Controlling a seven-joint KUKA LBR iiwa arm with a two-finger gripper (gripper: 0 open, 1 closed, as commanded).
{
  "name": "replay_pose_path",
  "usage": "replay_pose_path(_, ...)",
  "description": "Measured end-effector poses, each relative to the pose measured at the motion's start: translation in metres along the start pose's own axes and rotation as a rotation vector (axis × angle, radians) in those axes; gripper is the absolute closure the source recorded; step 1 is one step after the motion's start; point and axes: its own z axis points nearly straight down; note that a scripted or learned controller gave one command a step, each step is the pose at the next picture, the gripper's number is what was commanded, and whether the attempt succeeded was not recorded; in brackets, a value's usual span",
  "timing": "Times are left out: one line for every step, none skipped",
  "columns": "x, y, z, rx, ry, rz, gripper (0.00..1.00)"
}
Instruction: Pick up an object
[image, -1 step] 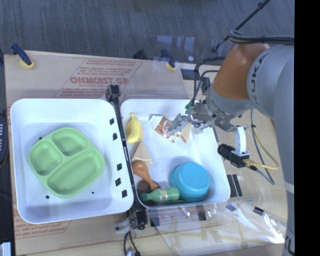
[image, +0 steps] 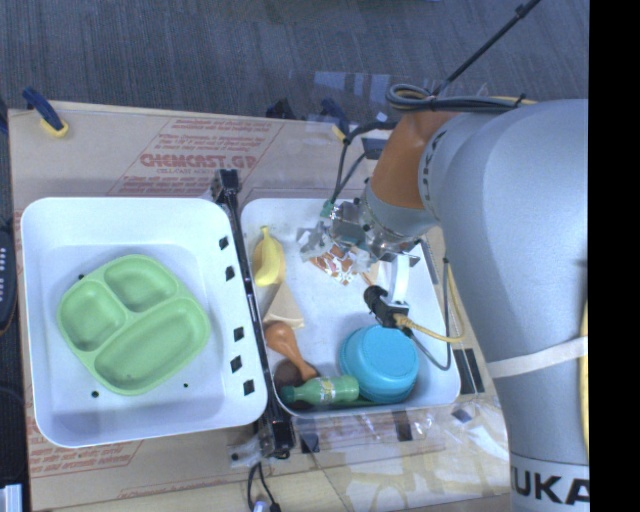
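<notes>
My gripper (image: 327, 238) hangs over the upper middle of the right bin (image: 428, 300), at the end of the grey arm with the orange band. Just below it lies a small orange-and-white item (image: 332, 265), partly hidden by the gripper. A yellow banana (image: 267, 257) lies along the bin's left wall. Below the banana sit a beige wedge (image: 283, 302) and a brown drumstick-shaped piece (image: 287, 344). A green bottle (image: 322, 390) lies along the front wall next to a blue bowl (image: 380, 362).
The left bin (image: 40, 300) holds a green divided plate (image: 133, 323). A black divider with clips (image: 240, 300) runs between the two bins. The arm's bulk covers the right side of the bench, and a yellow cable (image: 432, 335) loops near the blue bowl.
</notes>
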Motion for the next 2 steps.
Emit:
replay_pose_path(-0.002, 0.001, -0.011, 0.004, -0.004, -0.007, 1.00)
replay_pose_path(0.043, -0.017, -0.076, 0.024, -0.002, 0.324, 1.00)
